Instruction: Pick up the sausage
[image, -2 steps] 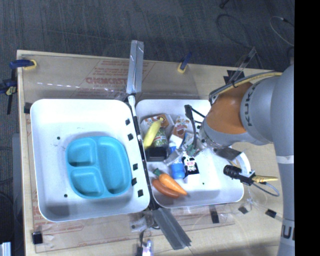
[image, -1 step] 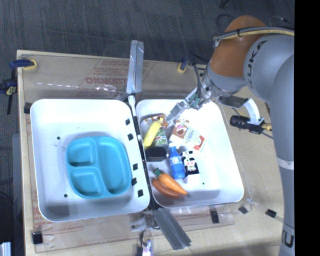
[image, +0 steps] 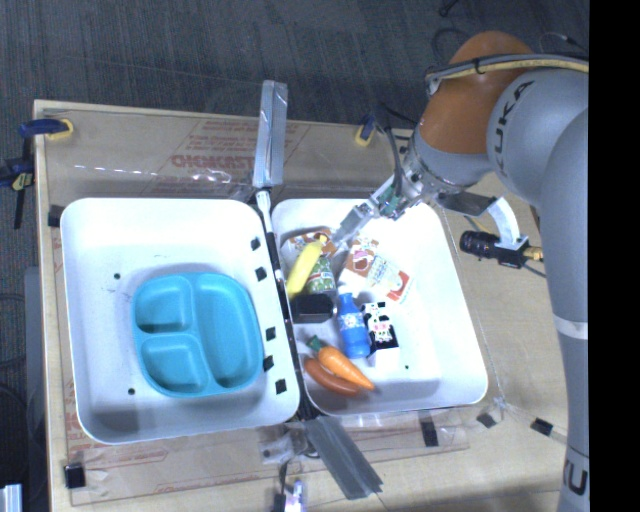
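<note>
End effector (image: 343, 230) hangs low over the right bin (image: 455, 300) near its 12 o'clock edge, tilted down toward 8 o'clock; whether it is released or clenched cannot be told from this slant. Behind it the grey arm (image: 530, 110), with its rounded orange band, comes in from 2 o'clock.

A sausage (image: 317, 375) lies at the bin's 7 o'clock corner, well apart from the end effector: a short, smooth, reddish-brown cylinder. It touches a glossy orange carrot (image: 347, 367) that partly overlaps it.

Between these and the end effector sit a blue bottle (image: 350, 326), a cow-patterned box (image: 379, 329), a dark block (image: 312, 306) and a yellow banana-like piece (image: 304, 268).

On the surface (image: 150, 155), the left bin (image: 100, 240) holds a matte blue compartment tray (image: 195, 335)
</note>
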